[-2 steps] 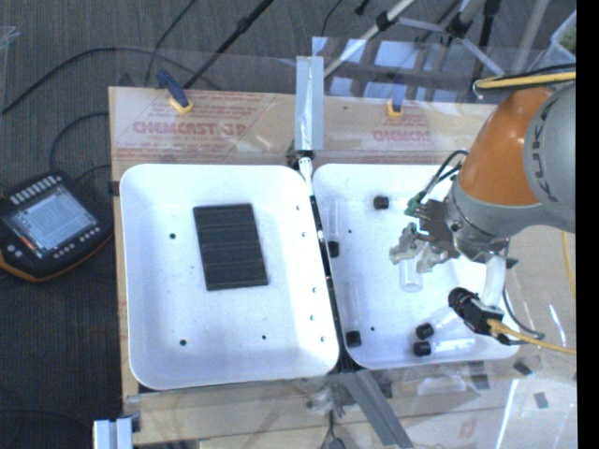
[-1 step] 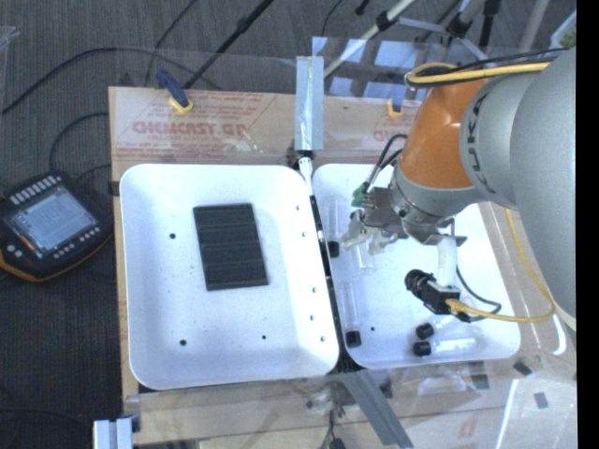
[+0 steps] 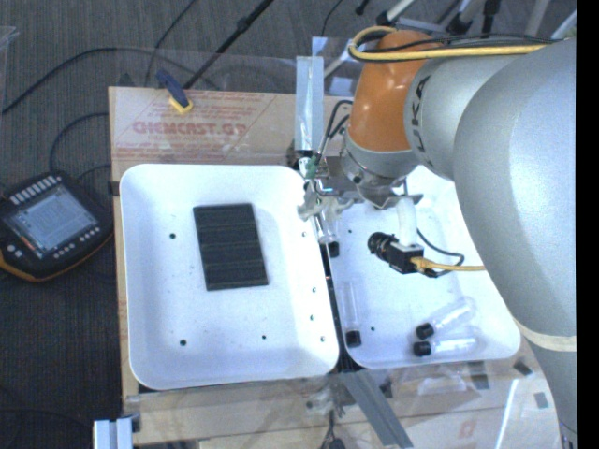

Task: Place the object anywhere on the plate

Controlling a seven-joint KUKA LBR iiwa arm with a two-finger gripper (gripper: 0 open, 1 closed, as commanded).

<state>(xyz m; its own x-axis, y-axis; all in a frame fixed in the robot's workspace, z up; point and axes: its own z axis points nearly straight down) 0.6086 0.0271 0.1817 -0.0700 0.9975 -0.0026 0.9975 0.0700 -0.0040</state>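
Hand (image 3: 323,215) first: it hangs below the orange band (image 3: 388,92) of the arm (image 3: 505,157), right over the seam where the two white bins meet, and its metal tip parts are small and tangled with wiring, so I cannot tell how it is set or whether anything is in it.

Clear tubes with black caps lie in the right bin (image 3: 370,340). One tube (image 3: 350,316) lies just below the hand, close to the bin's left wall, its long axis running roughly up and down the view with the cap at the lower end. Two more tubes (image 3: 445,330) lie together near the lower right corner, slanted, caps toward the left. Which of these is the object meant I cannot say; the lone tube is nearest the hand.

Left of the hand, in the left bin (image 3: 150,344), the dark ribbed plate (image 3: 230,246) lies flat, a rectangle with its long side running up and down the view. It sits well apart from the tubes, across the seam.

So, as I judge it, the move turns on this: the nearest tube is toward the bottom of the view from the hand, and the plate is off to the left. A black fitting with a yellow cable (image 3: 402,253) hangs just right of the hand.

The arm comes in from the right, its big grey body covering the right bin's far side, wrist pointing down at the counter (image 3: 206,124).
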